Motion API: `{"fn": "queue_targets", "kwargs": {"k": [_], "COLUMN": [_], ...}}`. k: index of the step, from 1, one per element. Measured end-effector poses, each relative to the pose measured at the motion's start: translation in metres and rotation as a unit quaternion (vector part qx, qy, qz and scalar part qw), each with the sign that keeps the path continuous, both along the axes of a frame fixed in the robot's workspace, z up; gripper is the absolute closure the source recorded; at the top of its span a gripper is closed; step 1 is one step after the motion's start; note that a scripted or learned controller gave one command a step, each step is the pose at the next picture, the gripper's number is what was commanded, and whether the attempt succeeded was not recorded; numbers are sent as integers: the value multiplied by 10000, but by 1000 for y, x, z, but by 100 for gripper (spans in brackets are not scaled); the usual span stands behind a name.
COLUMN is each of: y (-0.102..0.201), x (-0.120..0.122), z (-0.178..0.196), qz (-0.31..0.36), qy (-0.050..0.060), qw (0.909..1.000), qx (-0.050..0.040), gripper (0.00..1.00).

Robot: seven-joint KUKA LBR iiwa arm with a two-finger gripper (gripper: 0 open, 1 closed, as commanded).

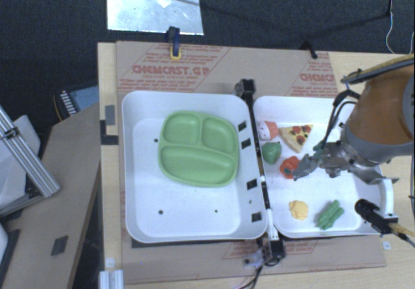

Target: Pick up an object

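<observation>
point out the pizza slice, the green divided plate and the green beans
pizza slice (299, 136), camera view, on its topped middle
green divided plate (198, 149), camera view, on the ridge between its compartments
green beans (329, 214), camera view, on the middle of the bunch

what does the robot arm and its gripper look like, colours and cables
The arm is a rounded grey body with a broad orange band above the wrist. Thin dark cables loop beside it. The gripper is dark grey metal, slim and angular.
</observation>
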State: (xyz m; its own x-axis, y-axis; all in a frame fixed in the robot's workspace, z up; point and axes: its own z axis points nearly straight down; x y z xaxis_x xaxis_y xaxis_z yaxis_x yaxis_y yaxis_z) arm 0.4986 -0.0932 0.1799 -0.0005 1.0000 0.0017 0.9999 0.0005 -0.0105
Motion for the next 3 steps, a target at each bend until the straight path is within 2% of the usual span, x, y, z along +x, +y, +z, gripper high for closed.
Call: {"fn": "queue_targets", "kwargs": {"k": [1,3], "y": [0,1], "x": [3,0], "z": [5,-89], "qz": [10,3], "qy": [-54,-35], "qw": [10000,10000], "qx": [-7,-2], "gripper": [0,0]}}
